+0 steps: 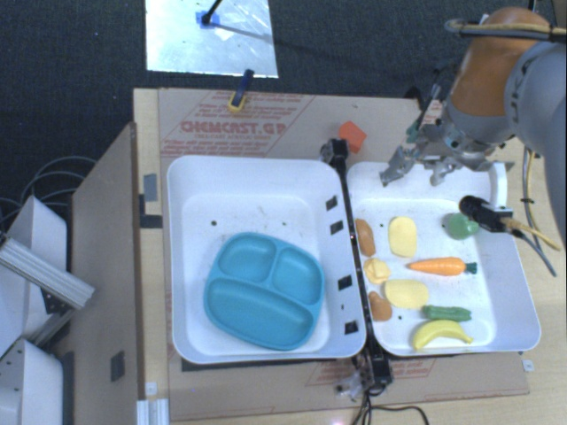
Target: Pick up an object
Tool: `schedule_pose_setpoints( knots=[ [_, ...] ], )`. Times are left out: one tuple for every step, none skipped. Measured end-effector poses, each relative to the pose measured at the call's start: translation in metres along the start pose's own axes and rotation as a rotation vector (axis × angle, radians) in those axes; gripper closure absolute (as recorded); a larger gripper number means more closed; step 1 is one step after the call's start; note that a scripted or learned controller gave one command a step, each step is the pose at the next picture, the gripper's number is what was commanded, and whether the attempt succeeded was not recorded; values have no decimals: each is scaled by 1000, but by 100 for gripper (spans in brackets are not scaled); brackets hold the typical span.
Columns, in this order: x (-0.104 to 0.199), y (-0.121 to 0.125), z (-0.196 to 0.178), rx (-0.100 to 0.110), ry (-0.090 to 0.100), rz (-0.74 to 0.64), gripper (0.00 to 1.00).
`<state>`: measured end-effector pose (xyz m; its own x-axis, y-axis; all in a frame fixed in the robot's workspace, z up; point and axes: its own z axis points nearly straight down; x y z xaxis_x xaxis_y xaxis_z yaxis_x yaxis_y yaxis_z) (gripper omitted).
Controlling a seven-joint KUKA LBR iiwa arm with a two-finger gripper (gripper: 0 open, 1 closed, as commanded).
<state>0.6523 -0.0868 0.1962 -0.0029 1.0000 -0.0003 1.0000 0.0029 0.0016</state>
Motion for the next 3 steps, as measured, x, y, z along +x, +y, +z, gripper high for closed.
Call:
schedule_pose_setpoints(
  knots=[
    [-19, -49, 118, 8, 1, 4, 0],
    [8, -165, 6, 2, 3, 3, 0],
    [76, -165, 12, 1, 4, -7, 0]
  ],
)
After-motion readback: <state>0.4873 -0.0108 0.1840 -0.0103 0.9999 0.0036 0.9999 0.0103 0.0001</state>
